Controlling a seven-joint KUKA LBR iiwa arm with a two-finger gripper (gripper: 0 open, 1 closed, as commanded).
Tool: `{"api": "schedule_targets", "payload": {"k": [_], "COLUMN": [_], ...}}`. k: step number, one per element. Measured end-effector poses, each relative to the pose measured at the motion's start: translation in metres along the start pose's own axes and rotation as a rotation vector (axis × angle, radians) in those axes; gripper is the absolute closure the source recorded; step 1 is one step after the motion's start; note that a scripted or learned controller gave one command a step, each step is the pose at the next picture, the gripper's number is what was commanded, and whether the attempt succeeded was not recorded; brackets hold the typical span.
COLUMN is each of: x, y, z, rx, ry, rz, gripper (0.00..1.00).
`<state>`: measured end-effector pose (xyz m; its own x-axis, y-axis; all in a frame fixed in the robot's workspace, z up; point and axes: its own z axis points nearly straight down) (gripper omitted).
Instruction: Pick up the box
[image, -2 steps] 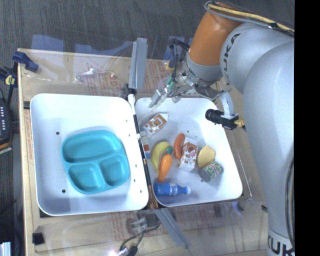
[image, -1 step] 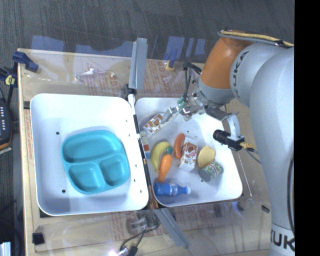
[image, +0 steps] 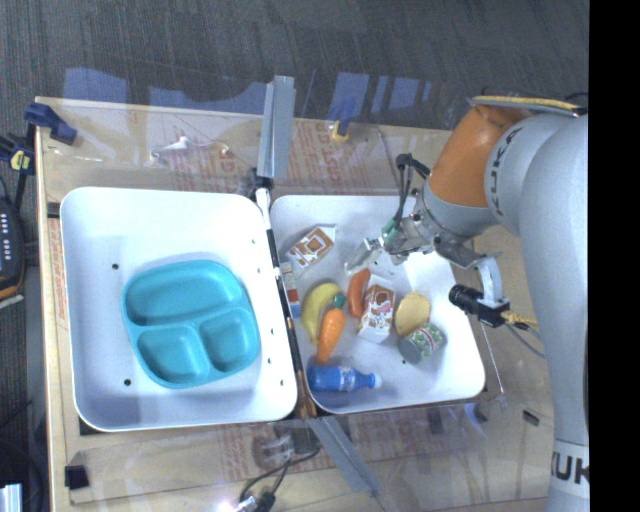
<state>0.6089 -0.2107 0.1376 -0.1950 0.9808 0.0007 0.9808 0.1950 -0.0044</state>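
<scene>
A small orange-and-white box (image: 311, 246) lies flat in the back left part of the right bin (image: 455, 375). A second white-and-red carton (image: 377, 309) stands near the bin's middle. My gripper (image: 374, 254) hangs low over the bin between the two, just right of the flat box and just above the carton. It reaches in from the grey and orange arm (image: 480, 170) at the right. Nothing shows between its fingers.
Around the carton lie a banana (image: 317, 303), a carrot (image: 330, 334), an orange piece (image: 357, 293), a yellow lump (image: 411, 312), a small can (image: 424, 342) and a blue bottle (image: 340, 379). The left bin (image: 90, 225) holds a teal divided tray (image: 190, 322).
</scene>
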Motion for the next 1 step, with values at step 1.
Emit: {"api": "schedule_targets", "payload": {"k": [1], "x": [0.0000], "y": [0.0000], "z": [0.0000], "rx": [0.000], "ry": [0.000], "rz": [0.000], "gripper": [0.00]}}
